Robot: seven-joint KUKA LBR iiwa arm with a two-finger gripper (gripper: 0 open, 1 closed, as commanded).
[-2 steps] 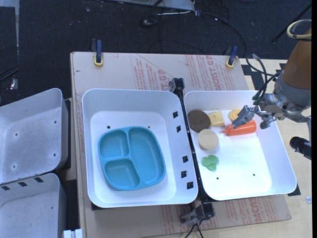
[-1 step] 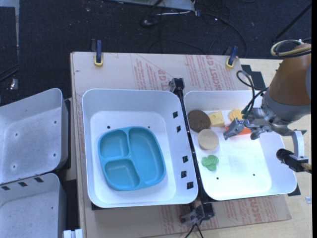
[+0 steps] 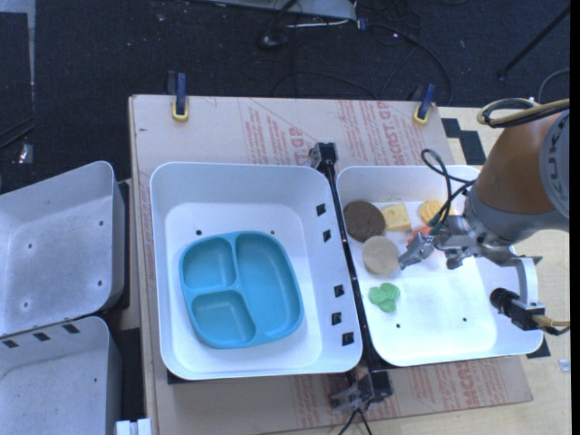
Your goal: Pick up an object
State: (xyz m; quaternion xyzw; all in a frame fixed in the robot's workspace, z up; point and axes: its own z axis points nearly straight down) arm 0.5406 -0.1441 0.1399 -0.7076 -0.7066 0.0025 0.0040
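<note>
In the right bin (image 3: 453,333) lie a brown disc (image 3: 363,218), a beige round piece (image 3: 381,255), a yellow square piece (image 3: 395,216), an orange piece (image 3: 430,211) and a small green item (image 3: 386,296). My gripper (image 3: 428,257) hangs low over the bin's middle, just right of the beige piece and below the orange one. Its fingers (image 3: 410,255) stand apart, open, with only white bin floor between them. A small red bit (image 3: 420,235) shows by the left finger.
The left bin (image 3: 172,243) holds a blue divided plate (image 3: 240,288). A black divider (image 3: 337,243) runs between the bins. The grey and orange arm (image 3: 521,175) covers the right bin's far right corner. White panels (image 3: 54,243) lie off the bench at left.
</note>
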